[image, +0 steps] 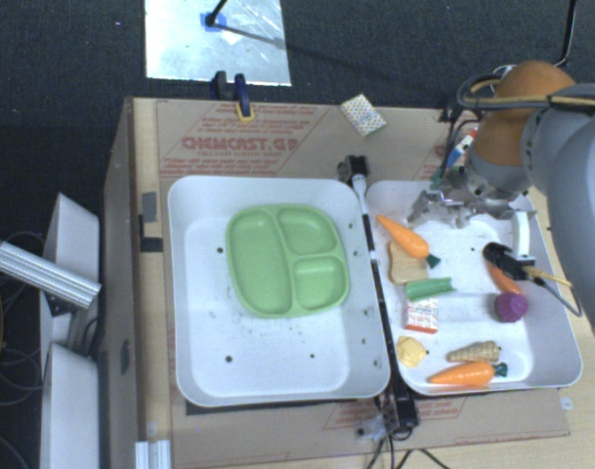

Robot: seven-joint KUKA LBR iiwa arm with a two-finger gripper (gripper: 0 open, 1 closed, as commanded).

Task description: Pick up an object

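Note:
My gripper hangs over the far end of the right bin, its metal fingers spread open with nothing between them. Just below it lies an orange carrot beside a tan bread slice. Further toward the front are a green bean pod, a red-and-white packet, a yellow piece, a beige root and a second carrot. A purple ball and a small orange piece lie at the right side.
The left bin holds a green divided plate. A thin black divider runs between the bins. A small patterned block lies on the cardboard behind the bins. The grey arm fills the right edge.

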